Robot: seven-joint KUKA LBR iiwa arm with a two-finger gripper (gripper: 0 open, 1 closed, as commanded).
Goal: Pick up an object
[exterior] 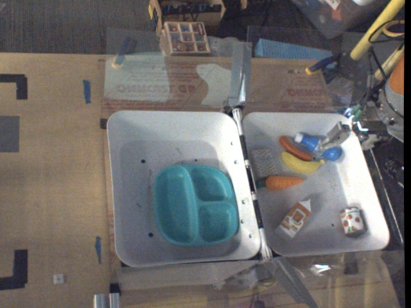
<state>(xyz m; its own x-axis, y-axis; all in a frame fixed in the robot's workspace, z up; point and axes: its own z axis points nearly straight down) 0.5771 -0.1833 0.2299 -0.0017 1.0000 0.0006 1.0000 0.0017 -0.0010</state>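
Note:
The right bin (372, 191) holds several toy items. A red-orange sausage (295, 148) lies on a yellow banana (302, 165). A blue toy (313, 142) lies beside them at the back. An orange carrot (283, 182) lies near the bin's left wall. A brown and white carton (295, 218) and a small strawberry-print box (352, 221) sit toward the front. My gripper (336, 135) hangs low at the blue toy's right end, coming in from the right. I cannot make out whether it touches the toy.
The left bin (128, 140) holds a teal divided plate (194, 205). A grey mesh pad (262, 162) lies against the right bin's left wall. The ridge between the bins (246, 178) runs front to back. Boxes and clutter stand behind the bench.

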